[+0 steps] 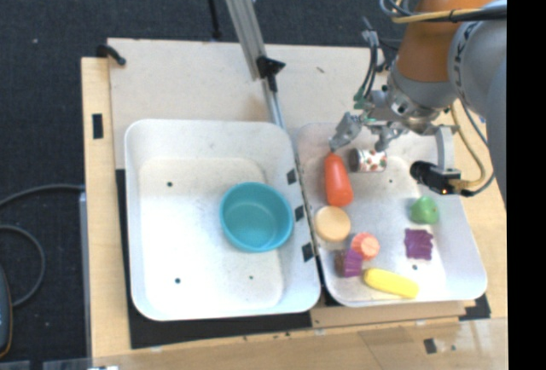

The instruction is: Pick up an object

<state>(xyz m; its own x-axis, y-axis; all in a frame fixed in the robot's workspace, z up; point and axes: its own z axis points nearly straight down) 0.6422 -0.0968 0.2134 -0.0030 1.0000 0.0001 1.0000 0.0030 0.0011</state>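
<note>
My gripper (367, 136) hangs over the far end of the right bin (465, 245), fingers spread open with nothing between them. Just below it, on the bin floor, lies a small white and red object (369, 159). An orange-red carrot-shaped toy (338, 181) lies to the gripper's lower left. Further toward the front are a tan round piece (333, 224), a pink and red piece (365, 245), a small purple piece (349, 264), a yellow banana (391, 282), a purple block (418, 243) and a green piece (424, 210).
The left bin (162, 164) holds a teal bowl (256, 216). A slanted metal post (243, 14) rises behind the bins, its foot near the divide between them. A black fitting with cables (435, 176) hangs from the arm over the right bin's far right.
</note>
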